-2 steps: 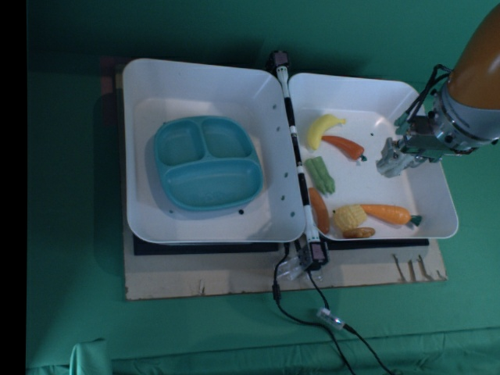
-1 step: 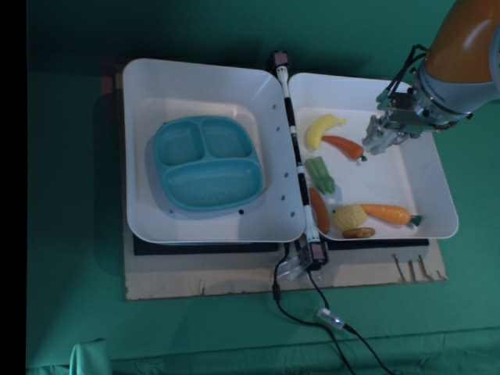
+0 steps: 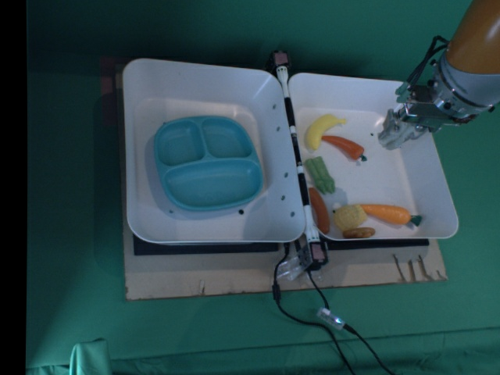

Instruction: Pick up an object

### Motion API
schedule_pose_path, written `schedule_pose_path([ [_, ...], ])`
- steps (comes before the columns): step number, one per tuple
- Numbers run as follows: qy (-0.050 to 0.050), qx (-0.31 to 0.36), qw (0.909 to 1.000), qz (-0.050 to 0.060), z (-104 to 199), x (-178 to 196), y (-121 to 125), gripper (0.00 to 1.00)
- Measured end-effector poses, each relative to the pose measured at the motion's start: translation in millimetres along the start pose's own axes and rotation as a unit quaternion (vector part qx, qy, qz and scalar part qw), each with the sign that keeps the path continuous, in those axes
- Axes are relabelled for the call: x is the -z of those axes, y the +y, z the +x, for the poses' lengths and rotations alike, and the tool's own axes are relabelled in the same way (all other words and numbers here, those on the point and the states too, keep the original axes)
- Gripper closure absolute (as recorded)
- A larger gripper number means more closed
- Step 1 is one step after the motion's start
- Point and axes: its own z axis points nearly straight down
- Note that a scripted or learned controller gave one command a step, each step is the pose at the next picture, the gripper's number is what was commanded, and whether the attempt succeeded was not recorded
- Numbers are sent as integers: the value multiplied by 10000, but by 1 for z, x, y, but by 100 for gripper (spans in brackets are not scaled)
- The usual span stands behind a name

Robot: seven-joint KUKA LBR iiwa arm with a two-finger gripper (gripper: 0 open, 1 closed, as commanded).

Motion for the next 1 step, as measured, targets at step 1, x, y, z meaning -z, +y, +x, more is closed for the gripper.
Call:
schedule_pose_path([
  [1,-8,-2,10000,-2,-30,-11,72,100],
])
